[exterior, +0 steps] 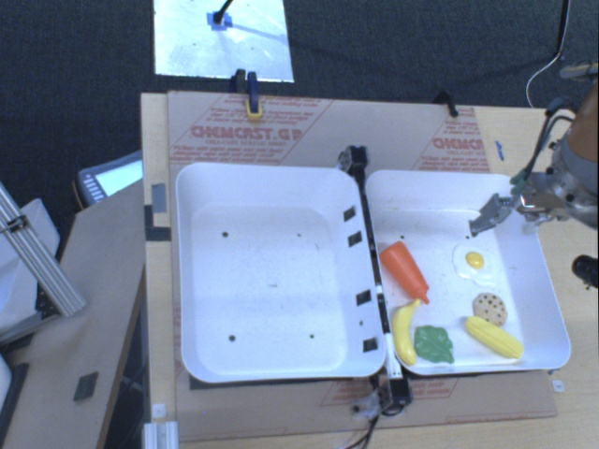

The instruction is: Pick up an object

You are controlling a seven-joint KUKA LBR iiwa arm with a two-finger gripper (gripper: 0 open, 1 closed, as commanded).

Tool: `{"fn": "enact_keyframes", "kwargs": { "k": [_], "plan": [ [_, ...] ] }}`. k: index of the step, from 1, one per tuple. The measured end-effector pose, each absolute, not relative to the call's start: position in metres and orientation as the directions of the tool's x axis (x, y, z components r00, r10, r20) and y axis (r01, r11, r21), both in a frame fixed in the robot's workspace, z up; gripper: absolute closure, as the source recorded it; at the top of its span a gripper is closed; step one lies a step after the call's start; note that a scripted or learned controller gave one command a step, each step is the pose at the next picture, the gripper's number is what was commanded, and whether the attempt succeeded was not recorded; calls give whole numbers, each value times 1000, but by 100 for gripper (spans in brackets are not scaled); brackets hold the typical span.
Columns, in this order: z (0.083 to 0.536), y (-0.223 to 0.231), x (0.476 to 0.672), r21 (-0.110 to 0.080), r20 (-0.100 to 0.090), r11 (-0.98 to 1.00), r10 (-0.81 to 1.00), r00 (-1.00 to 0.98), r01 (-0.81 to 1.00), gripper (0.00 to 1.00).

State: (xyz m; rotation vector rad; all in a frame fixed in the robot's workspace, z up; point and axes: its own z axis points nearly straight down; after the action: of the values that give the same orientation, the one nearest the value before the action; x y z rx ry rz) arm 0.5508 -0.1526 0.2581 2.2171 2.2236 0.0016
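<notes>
Along the lower right of the frame, the right bin [547, 299] holds a corn cob [494, 337], a green leafy piece [433, 343], a banana [404, 333] and a cookie [489, 307], with a carrot [404, 267] and fried egg [474, 261] further up. My gripper [489, 215] hangs above the egg near the bin's upper right; I'd descend straight, centred over one item. Whether it's wide or narrow I cannot tell, and my arm is cut off at the right edge.

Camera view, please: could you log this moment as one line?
gripper: over right bin, above fried egg | holding: nothing seen | bin: carrot, banana, cookie
</notes>
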Motion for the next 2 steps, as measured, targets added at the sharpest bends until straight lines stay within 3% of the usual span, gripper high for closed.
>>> {"fn": "enact_keyframes", "kwargs": {
  "k": [1, 2],
  "plan": [
    [201, -133, 610, 5, -2, 8, 1000, -8, 1000, 0],
    [236, -65, 584, 2, 2, 10, 1000, -10, 1000, 0]
  ]
}}
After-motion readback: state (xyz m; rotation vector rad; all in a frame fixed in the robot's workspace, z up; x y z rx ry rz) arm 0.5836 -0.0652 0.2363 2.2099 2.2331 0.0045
